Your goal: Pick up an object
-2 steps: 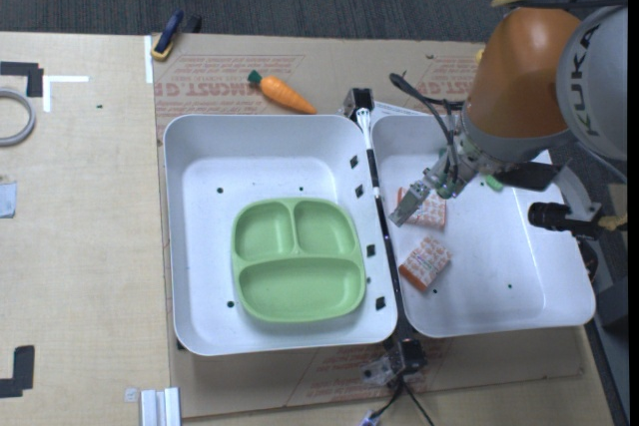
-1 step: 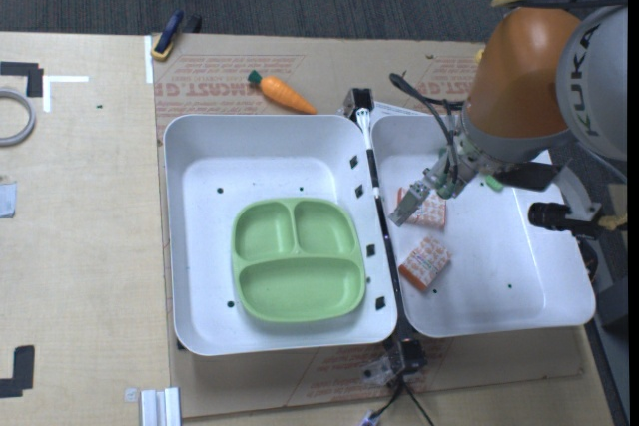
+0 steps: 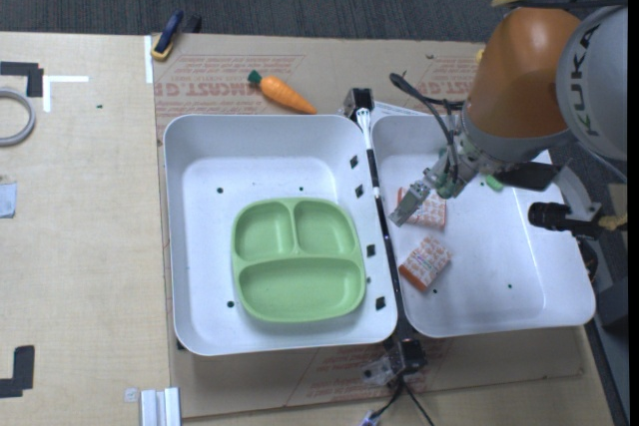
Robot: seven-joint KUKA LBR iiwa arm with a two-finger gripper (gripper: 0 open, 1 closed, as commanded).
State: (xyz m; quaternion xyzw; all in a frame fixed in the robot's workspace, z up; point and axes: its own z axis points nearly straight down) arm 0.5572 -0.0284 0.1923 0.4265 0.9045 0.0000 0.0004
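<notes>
Two small red-and-white packets lie in the right bin (image 3: pixel 519 299). One packet (image 3: pixel 431 213) sits near the bin's left wall, partly covered by my gripper (image 3: pixel 412 203), which hangs low right over its left end. The other packet (image 3: pixel 425 262) lies free a little nearer the front, just below the gripper. The arm's orange band (image 3: pixel 519 75) and grey wrist hide the back middle of the right bin. Nothing shows as lifted off the bin floor.
A green divided plate (image 3: pixel 298 259) rests in the left bin (image 3: pixel 200 175). A toy carrot (image 3: pixel 283 92) lies on the cardboard behind the left bin. The wall between the two bins (image 3: pixel 374 214) runs close to the gripper's left.
</notes>
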